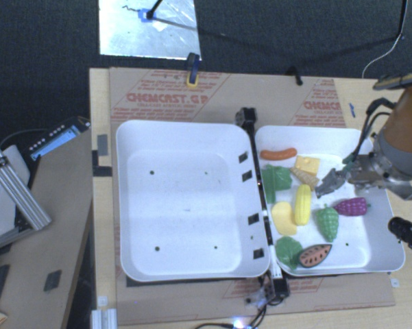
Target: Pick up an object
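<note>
Gripper (327,183) low over right bin (380,256), finger state impossible to tell, nothing seen pinched. Just left: cheese (306,165), corn (302,204). Below: green berry (328,223), grapes (351,206). Farther out: sausage (278,153), lettuce (275,178), lemon (283,218), melon slice (314,255). Beside it, left bin (134,139).

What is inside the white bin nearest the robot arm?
The right bin holds toy food: a sausage, cheese, corn, purple grapes, a watermelon slice and green pieces. The gripper hides whatever lies beneath it.
</note>
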Robot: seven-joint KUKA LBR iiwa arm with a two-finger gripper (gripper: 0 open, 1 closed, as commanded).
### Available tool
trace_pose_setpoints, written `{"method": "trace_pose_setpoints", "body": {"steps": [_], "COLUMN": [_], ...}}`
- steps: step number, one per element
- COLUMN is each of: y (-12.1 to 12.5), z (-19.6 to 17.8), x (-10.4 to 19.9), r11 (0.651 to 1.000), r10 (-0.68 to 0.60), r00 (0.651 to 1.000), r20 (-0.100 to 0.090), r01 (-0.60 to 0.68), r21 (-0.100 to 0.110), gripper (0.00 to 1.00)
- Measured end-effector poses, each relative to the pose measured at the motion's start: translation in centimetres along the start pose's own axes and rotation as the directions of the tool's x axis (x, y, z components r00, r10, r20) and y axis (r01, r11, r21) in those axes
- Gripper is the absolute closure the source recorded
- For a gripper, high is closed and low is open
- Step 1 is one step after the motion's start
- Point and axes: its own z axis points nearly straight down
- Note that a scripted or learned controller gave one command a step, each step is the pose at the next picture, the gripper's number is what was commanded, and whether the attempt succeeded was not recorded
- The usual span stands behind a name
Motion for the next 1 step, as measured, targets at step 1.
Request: {"method": "trace_pose_setpoints", "body": {"steps": [1], "y": [1.85], "z": [14.95], "x": [-2.55], "r11": [1.0], "r10": [0.003], "r00": [1.0], "r20": [0.0], "r01": [-0.003], "r21": [0.009], "gripper": [0.0]}}
